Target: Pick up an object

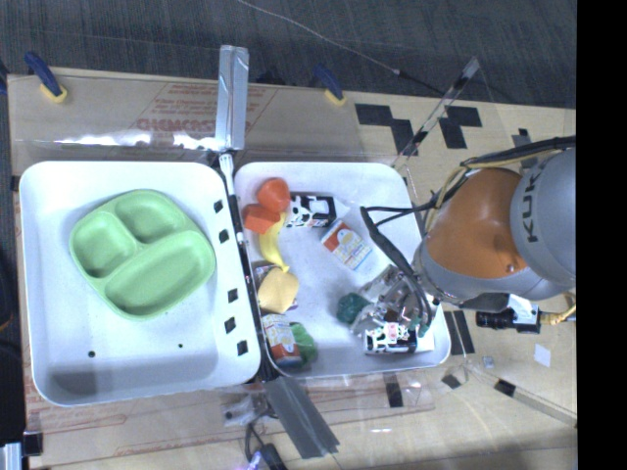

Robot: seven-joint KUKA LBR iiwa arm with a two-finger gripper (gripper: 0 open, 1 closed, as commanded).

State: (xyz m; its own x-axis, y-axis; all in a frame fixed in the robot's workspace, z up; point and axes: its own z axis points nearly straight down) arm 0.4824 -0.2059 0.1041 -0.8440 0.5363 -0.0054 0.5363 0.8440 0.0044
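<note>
My gripper [390, 306] is low in the near right corner of the right bin [323, 179], below the arm's orange band [470, 228]. A dark green lump [350, 308] lies just to its left, touching or nearly so. A small black-and-white box [392, 339] sits right under it toward the bin's front wall. Farther left in this bin are a white and orange carton [349, 246], a black-and-white cow-patterned piece [312, 210], two orange pieces [268, 204], a banana [270, 247], a yellow lump [277, 290] and a can with a green thing [288, 343].
The left bin [39, 292] holds a light green divided plate [144, 251]. A metal divider post [232, 91] rises between the two bins at the back. Cables [392, 218] loop from the arm across the right bin's right side.
</note>
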